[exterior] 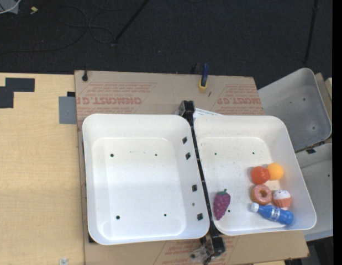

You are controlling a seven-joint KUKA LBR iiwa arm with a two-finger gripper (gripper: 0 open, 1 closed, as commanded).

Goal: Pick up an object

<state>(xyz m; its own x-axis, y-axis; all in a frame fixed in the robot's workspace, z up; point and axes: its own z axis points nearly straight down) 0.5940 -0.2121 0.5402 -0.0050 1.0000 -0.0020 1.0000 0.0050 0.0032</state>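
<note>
Camera view: claw state cannot be told. Candidate objects are clustered in the right bin (292, 148): tomato (259, 175), donut (262, 194), bottle (272, 213), grapes (221, 203). Crowding may cause a missed grasp.

Clamp (210, 251) at bottom edge, blurred and partly cropped.
</note>
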